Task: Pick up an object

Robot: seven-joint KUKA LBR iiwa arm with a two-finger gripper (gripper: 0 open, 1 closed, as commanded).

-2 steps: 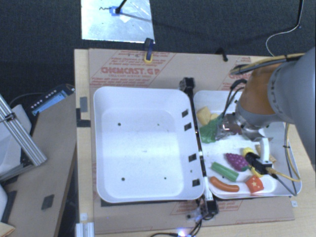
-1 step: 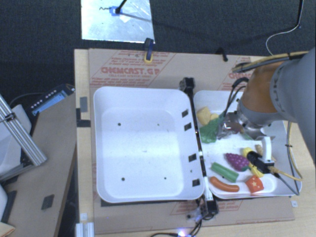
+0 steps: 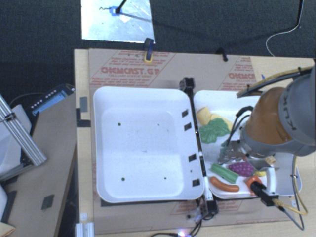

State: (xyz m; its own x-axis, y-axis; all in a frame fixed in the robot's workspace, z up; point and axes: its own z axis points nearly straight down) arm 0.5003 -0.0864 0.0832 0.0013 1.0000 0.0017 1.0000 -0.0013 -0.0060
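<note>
The right bin (image 3: 217,97) holds several toy foods: a yellow piece (image 3: 204,115) at the back, a green leafy piece (image 3: 214,130), a green cucumber (image 3: 223,172), a purple grape bunch (image 3: 242,169) and an orange-red sausage (image 3: 224,184) at the front. My gripper (image 3: 228,153) hangs low inside this bin, just above the cucumber and beside the grapes, below the leafy piece. The grey arm with its orange band (image 3: 264,120) covers the bin's right half. I see nothing held between the fingers.
The left bin (image 3: 143,142) sits beside the right one, with a black divider strip (image 3: 193,132) between them. A small orange and yellow item (image 3: 256,179) lies near the right bin's front right corner. Cables trail at the lower right.
</note>
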